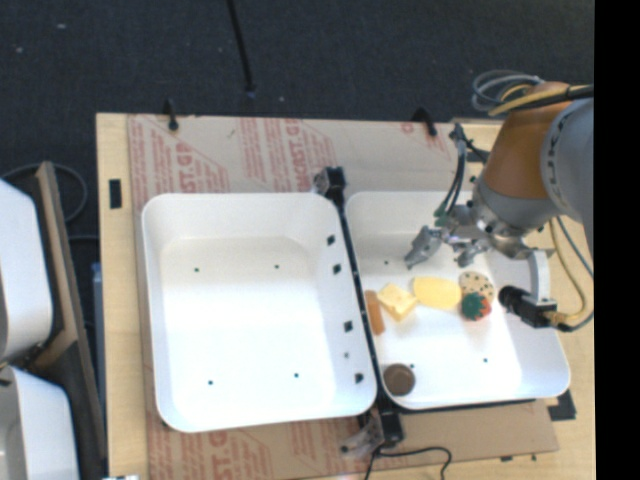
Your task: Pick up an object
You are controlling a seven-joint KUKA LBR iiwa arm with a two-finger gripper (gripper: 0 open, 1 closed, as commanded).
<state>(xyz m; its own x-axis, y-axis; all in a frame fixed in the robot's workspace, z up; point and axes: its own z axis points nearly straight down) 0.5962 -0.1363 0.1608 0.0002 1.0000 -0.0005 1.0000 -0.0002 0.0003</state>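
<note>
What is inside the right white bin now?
The right white bin holds a yellow block, a pale yellow piece, an orange stick, a brown disc and a multicoloured toy. The gripper covers some floor.

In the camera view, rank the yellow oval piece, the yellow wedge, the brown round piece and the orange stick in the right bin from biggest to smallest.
1. yellow oval piece
2. yellow wedge
3. orange stick and brown round piece: they look about alike, one long and thin, one compact, so I won't rank them.
</note>
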